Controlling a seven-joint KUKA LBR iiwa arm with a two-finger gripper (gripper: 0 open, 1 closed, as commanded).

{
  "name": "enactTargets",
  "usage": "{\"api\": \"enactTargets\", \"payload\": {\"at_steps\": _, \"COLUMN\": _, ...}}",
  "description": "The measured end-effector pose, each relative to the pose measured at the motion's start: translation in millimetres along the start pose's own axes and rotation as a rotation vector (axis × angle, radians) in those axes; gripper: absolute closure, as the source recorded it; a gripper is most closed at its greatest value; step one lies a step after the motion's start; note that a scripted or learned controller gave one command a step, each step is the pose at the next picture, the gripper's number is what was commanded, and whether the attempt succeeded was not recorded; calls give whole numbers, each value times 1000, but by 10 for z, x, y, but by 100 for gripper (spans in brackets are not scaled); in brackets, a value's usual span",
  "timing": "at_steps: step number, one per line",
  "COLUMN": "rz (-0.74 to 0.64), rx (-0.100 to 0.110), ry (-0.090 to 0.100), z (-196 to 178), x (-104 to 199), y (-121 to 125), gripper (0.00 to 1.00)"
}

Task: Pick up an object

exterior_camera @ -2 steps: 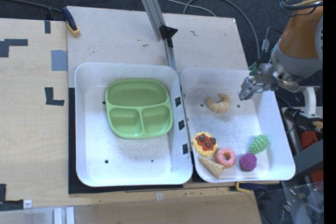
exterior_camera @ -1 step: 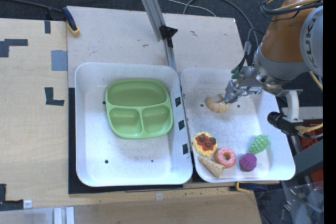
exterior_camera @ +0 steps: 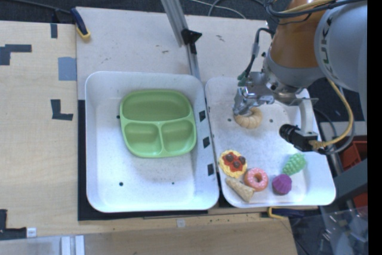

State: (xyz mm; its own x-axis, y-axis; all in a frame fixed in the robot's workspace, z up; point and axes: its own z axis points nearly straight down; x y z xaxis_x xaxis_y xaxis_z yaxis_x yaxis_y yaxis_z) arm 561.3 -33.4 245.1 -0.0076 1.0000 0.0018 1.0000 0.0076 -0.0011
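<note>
Hand [exterior_camera: 245,106] low in the far part of the right bin [exterior_camera: 222,92], right over a tan croissant-like pastry [exterior_camera: 249,120] and touching its top; cannot tell whether spread or pinching. Along the near edge of the same bin: small pizza [exterior_camera: 232,162], pink donut [exterior_camera: 256,178], tan wedge [exterior_camera: 240,189], purple fruit [exterior_camera: 282,184], green piece [exterior_camera: 293,163]. In the left bin [exterior_camera: 98,146], a green divided plate [exterior_camera: 158,122], lying flat on the white floor.

The robot arm [exterior_camera: 340,39] is big, round and grey, with a shiny orange band [exterior_camera: 301,27]. Black cables [exterior_camera: 298,0] loop around it.
</note>
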Motion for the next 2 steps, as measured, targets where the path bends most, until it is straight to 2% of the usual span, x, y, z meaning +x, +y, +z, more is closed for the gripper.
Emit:
{"api": "enactTargets", "payload": {"at_steps": 1, "rz": 1, "rx": 3, "ry": 0, "z": 140, "x": 552, "y": -92, "gripper": 100}}
{"api": "enactTargets", "payload": {"at_steps": 2, "rz": -1, "rx": 1, "ry": 0, "z": 106, "x": 1151, "y": -200, "gripper": 100}}
